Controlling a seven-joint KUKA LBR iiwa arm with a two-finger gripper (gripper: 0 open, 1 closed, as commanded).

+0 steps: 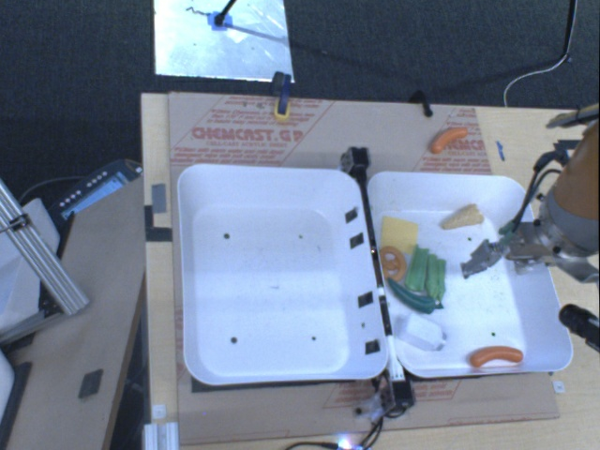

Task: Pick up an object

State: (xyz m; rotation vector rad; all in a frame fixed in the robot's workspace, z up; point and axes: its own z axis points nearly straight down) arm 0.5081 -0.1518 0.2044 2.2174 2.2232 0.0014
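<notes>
Over the right bin [539,300], jaws [474,262] hover beside the green pods [427,273], gap indiscernible; nothing visibly held, approach likely.

I count two white bins on the surface: the left bin [272,270] and the right bin [525,279]. In the right bin I see seven things. There is one yellow square slice [401,232], one tan bread-like piece [463,217], one orange ring [394,262], one bundle of green pods [427,272], one dark green curved piece [411,297], one small white block [422,332] and one orange sausage [495,355]. A second orange sausage [449,140] lies outside the bins on the board, so that makes two sausages. I also count one yellow-and-blue clamp [281,97] at the board's far edge.
</notes>
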